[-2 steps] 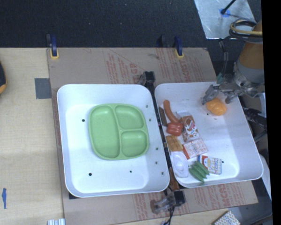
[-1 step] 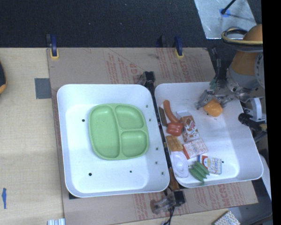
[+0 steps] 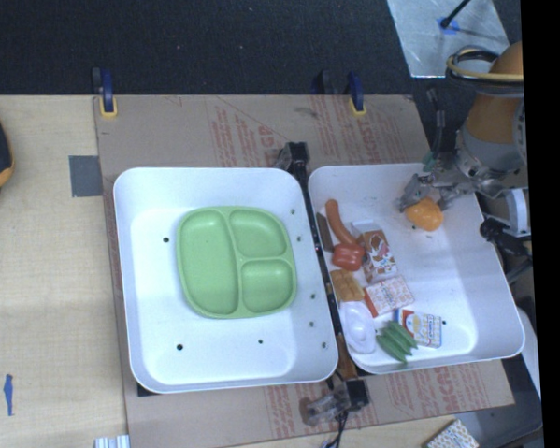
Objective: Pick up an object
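White plastic bins, 2 in number, sit side by side: the left bin holds a green 3-compartment plastic tray; the right bin holds small food items along its left wall. The grey arm's gripper sits at the right bin's upper area, fingers pinching a small orange ball. Judged step: grasp made. Next: a straight lift, grip maintained.

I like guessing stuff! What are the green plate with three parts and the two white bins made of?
The green plate looks like plastic, smooth and matte: one even pale colour with soft, rounded moulded dividers. The white bins look like thin plastic too, slightly glossy, with rounded corners and curved rims. That is only how they look from above.
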You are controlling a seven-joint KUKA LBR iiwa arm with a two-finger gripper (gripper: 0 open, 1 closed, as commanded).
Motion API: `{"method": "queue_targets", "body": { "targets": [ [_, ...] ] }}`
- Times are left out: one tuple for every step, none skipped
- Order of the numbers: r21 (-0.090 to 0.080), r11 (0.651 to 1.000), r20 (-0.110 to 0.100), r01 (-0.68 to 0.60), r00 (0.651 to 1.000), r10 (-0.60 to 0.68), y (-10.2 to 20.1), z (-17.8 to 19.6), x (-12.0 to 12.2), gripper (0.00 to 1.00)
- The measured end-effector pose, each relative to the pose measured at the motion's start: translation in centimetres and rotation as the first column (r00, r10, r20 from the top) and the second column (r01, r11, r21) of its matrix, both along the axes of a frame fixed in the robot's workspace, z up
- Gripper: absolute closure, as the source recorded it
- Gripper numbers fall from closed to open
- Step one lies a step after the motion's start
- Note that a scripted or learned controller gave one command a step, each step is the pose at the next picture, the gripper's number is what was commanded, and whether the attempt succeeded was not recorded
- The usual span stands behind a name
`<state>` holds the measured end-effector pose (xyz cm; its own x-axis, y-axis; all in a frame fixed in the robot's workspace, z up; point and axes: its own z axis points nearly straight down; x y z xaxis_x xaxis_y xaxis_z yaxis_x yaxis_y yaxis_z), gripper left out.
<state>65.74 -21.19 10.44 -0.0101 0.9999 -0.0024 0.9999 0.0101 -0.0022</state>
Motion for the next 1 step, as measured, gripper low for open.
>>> {"method": "queue_targets", "body": {
  "targets": [
    [0.004,1.0,0.007,-0.002,1.0,0.002,9.4,7.89,0.13,1.0]
  ]
}}
